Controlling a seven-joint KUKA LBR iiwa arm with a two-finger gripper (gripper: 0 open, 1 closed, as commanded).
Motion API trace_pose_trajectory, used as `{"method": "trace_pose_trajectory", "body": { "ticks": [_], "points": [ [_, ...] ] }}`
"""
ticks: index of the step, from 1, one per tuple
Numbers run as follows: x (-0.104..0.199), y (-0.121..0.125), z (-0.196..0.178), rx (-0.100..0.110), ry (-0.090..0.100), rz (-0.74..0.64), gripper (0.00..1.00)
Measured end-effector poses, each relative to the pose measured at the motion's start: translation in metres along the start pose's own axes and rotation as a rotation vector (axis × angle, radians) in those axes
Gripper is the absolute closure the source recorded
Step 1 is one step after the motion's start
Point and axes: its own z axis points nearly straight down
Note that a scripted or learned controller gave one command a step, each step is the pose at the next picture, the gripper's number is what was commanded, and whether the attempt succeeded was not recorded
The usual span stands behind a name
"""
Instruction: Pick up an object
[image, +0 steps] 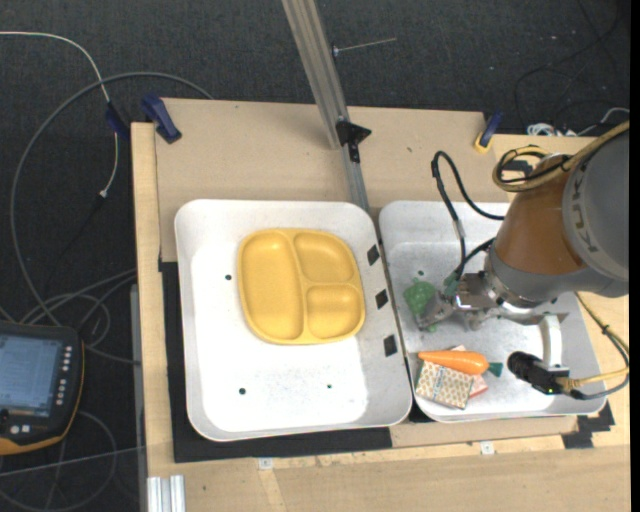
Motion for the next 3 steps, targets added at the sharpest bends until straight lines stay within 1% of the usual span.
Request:
{"method": "trace_pose_trajectory", "body": {
  "ticks": [1,2,3],
  "points": [
    [0.000,0.002,-0.014,-0.008,-0.001,0.000,1.00],
    [-0.002,0.013,-0.068,-0.015,-0.004,-0.001,1.00],
    [-0.002,0.014,-0.113,-0.014,-0.004,-0.001,1.00]
  ]
}}
